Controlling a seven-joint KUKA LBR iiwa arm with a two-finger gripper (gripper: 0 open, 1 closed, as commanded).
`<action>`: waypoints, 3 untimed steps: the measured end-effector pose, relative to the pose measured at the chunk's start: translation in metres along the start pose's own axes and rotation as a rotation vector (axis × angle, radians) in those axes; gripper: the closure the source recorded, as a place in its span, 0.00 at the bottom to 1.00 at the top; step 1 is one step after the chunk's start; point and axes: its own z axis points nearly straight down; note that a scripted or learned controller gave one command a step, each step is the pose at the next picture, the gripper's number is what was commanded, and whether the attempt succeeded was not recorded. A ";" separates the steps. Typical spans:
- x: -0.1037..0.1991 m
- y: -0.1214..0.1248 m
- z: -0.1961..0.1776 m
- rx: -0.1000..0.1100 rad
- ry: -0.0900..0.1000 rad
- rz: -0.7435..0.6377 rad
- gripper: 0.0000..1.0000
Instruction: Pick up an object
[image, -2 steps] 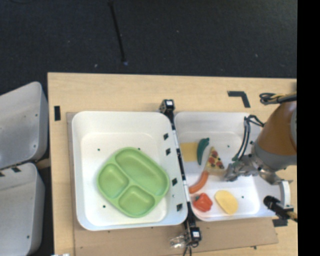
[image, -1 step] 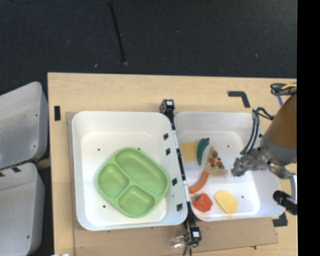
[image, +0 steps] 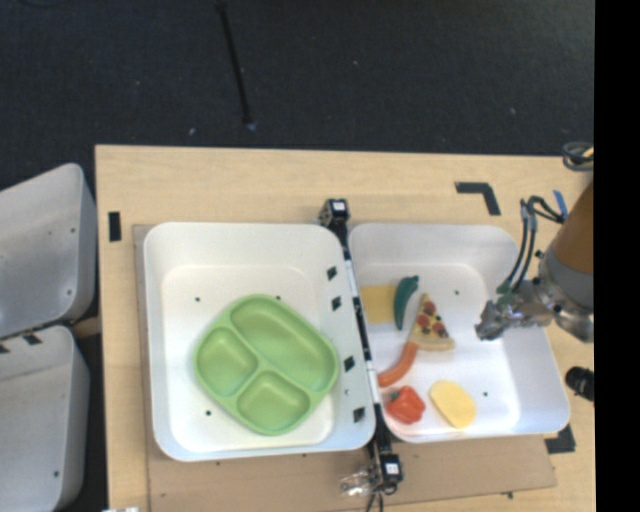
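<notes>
Your gripper (image: 495, 322) sits over the right bin's (image: 520, 400) right side; can't tell its state from here, nothing visibly held. Objects lie to its left: pizza slice (image: 432, 325), green pepper (image: 405, 299), sausage (image: 399, 364), tomato (image: 405, 403), yellow piece (image: 453, 403). Green tray (image: 264, 363) in the left bin (image: 170, 300).

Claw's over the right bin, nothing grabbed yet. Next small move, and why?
Probably shift the claw toward the view's left, over the pizza slice toy, then descend. The claw sits at the right side of the right white bin, apart from the toys; the pizza slice looks nearest, with the yellow oval piece lower in view.
</notes>
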 end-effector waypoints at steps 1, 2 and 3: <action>-0.009 -0.001 -0.062 -0.002 -0.001 0.002 1.00; 0.036 0.022 -0.049 0.003 0.001 -0.001 1.00; 0.086 0.054 -0.044 0.003 0.002 -0.003 1.00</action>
